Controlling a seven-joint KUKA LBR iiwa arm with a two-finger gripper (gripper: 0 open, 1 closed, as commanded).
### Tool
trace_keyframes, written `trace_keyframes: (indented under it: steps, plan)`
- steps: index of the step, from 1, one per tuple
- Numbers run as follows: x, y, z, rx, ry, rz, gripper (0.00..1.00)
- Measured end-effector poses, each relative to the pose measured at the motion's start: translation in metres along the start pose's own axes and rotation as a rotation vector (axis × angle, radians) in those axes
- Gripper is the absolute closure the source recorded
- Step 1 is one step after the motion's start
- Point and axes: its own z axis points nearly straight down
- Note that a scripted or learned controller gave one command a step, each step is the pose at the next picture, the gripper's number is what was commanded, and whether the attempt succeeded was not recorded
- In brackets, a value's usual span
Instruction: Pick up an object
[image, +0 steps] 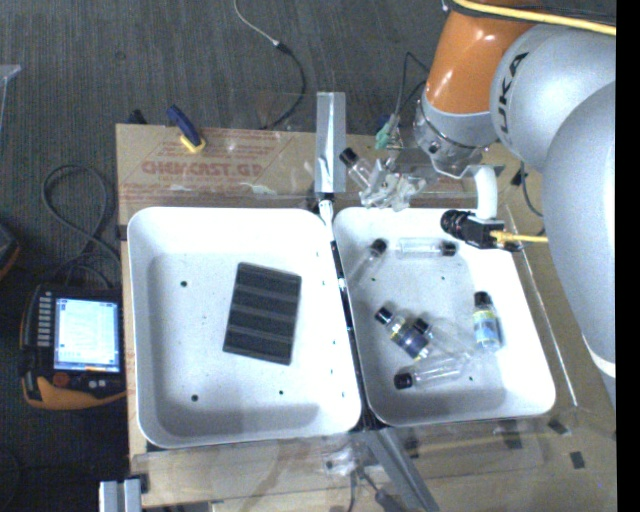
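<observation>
Clear glass and dark caps mark the things worth picking: a handful of small vials lie loose in the right bin (520, 395), while the left bin (150, 330) carries a flat black ribbed block (263, 312). The claw (385, 185) hangs above the far rim of the right bin, near the strip where the two bins meet; its fingers blur into the clutter behind them, so I cannot tell whether they are spread or pressed together, and nothing can be seen between them.

From the claw, the nearest candidate is the clear vial (415, 246) lying just inside the far wall, a little toward the arm's side. Its long axis runs roughly across the bin, left to right in the camera view. Further toward the near edge lie a dark-capped bottle (404, 331), a blue-tinted bottle (486, 322) and another clear vial (432, 373) set at a slant.

My judgement is that the coming move turns on that short drop to the clear vial, closing across its narrow width rather than along its length.
</observation>
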Motion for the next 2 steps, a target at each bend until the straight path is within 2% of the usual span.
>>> trace_keyframes:
  steps: [1,2]
  plan:
    - [-0.092,-0.003,0.006,-0.002,0.002,0.155,1.00]
    - [-0.092,-0.003,0.027,0.000,0.005,0.277,1.00]
